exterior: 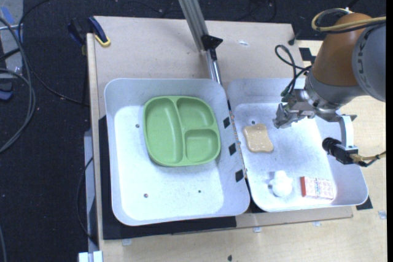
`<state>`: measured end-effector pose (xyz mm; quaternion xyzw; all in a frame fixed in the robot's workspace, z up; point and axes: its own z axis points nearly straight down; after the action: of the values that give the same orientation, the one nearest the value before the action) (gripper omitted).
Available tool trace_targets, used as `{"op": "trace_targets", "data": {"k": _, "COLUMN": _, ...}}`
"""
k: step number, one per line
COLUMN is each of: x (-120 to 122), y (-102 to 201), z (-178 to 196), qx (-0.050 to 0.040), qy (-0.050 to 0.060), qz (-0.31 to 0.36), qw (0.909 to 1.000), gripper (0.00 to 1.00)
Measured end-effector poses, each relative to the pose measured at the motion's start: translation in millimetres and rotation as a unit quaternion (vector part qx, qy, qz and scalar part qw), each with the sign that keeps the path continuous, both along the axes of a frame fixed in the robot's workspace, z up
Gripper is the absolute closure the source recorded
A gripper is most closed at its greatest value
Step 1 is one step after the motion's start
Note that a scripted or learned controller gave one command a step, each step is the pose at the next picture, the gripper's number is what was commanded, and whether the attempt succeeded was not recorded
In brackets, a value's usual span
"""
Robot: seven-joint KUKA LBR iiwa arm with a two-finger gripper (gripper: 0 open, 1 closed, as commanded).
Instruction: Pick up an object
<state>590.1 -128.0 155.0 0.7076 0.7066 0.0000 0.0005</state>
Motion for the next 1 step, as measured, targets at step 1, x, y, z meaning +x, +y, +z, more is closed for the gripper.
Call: {"op": "trace_targets", "data": {"k": 1, "x": -2.7, "y": -2.1, "z": 62.6, "qx": -0.0004, "qy": -0.002, "qz": 0.001, "qw": 1.0000, "gripper": 1.00}}
